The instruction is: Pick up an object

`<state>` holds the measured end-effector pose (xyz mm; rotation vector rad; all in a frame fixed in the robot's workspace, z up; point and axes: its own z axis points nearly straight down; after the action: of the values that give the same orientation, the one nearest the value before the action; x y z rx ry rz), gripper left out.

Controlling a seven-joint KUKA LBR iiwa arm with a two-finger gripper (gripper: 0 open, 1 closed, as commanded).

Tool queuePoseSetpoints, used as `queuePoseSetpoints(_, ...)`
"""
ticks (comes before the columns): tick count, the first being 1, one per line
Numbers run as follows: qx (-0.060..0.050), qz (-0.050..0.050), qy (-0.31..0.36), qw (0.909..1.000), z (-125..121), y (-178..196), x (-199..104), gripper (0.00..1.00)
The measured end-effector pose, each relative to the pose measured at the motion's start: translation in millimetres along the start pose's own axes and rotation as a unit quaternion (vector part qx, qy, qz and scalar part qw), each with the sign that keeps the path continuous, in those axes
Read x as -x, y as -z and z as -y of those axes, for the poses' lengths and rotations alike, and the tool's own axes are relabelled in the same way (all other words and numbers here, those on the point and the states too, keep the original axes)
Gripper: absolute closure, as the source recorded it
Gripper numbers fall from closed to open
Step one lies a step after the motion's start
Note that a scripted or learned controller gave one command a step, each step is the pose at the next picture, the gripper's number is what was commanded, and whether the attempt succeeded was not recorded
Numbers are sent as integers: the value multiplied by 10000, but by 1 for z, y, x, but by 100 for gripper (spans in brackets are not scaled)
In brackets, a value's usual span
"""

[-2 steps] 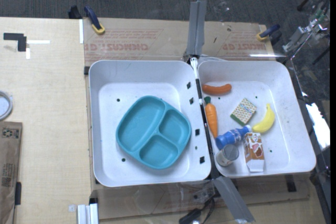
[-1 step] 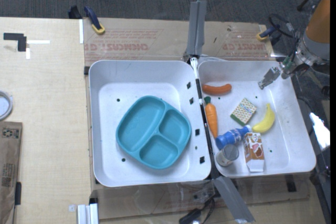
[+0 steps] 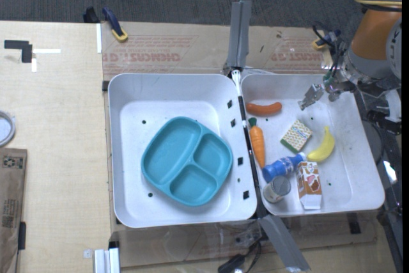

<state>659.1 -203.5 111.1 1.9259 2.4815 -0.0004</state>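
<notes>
1. Lying nearest the camera in the right bin (image 3: 358, 201): a small carton (image 3: 309, 185), a metal can (image 3: 277, 189) and a blue bottle (image 3: 283, 167).
2. Mid bin: banana (image 3: 322, 146), checkered packet (image 3: 296, 135), carrot (image 3: 257, 144) along the left wall.
3. Farther back: sausage (image 3: 264, 108).
4. Left bin (image 3: 128, 137): blue divided tray (image 3: 186, 161).
5. End effector (image 3: 314, 95): above the right bin's far right corner, grasping nothing; whether open or closed, cannot tell.
6. Desk (image 3: 51, 105): tape roll (image 3: 4, 129) at left edge.
</notes>
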Motion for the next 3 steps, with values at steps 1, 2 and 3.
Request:
queuePoseSetpoints(1,48,30,1648,9863,42,-13,-42,0)
queuePoseSetpoints(2,70,37,1629,9866,41,-2,-42,100)
queuePoseSetpoints(3,68,36,1632,9866,41,-3,-42,0)
